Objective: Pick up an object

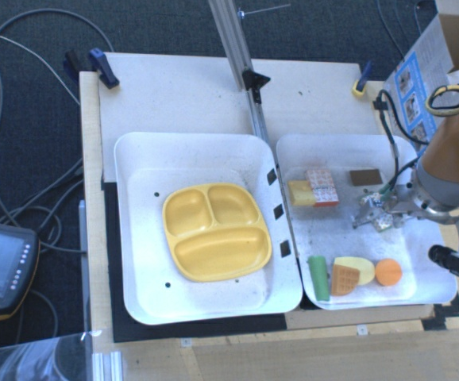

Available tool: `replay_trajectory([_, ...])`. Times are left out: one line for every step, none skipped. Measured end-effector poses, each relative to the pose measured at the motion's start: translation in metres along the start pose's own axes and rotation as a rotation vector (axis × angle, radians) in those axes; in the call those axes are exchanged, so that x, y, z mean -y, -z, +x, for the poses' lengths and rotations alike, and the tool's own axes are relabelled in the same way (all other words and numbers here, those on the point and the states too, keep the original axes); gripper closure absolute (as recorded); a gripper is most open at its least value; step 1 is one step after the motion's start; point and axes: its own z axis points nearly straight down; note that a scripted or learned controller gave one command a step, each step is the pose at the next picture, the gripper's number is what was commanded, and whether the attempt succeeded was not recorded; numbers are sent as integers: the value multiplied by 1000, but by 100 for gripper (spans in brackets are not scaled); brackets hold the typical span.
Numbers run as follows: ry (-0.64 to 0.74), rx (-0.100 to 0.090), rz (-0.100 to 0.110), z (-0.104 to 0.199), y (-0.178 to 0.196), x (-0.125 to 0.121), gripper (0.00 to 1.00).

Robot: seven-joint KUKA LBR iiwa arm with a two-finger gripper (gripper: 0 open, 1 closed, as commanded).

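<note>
1. Dark carpet with loose cables surrounds the white table (174,94), which bears two shallow bins side by side under a slanting metal pole (229,22)

2. Left bin (134,236) carries a yellow divided plate (216,231) and nothing else that could be picked; right bin (293,153) holds all the small candidates

3. Reaching in from the right, the grey arm (448,153) with its orange band is bent down over the right bin's far right side, wrist low and close to the bin floor

4. As for progress, nothing looks lifted: every object lies on the bin floor, so I judge the pick itself is still to do, with the arm in an approach or descent

5. Its gripper (376,213) sits in the bare middle of the right bin, just below a brown block (364,177) and above the row of food along the near wall; it is too small and cluttered to say whether it is spread or pressed together, and I see no object in it

6. Near-wall row, left to right: green stick (318,277), yellow wedge (360,269) with a waffle-like piece (345,279) against it, orange ball (387,272)

7. Further back lie a yellow cube (299,193) touching a red-and-white box (322,187), well left of the gripper

8. Closest things to the gripper seem to be the brown block and the orange ball, though which it aims for I cannot tell
</note>
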Motion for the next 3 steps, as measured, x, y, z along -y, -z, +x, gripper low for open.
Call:
replay_trajectory([1, 1, -7, 0, 13, -2, 100])
replay_trajectory([3, -3, 1, 5, 58, 0, 100])
replay_trajectory([2, -3, 0, 1, 106, 5, 100])
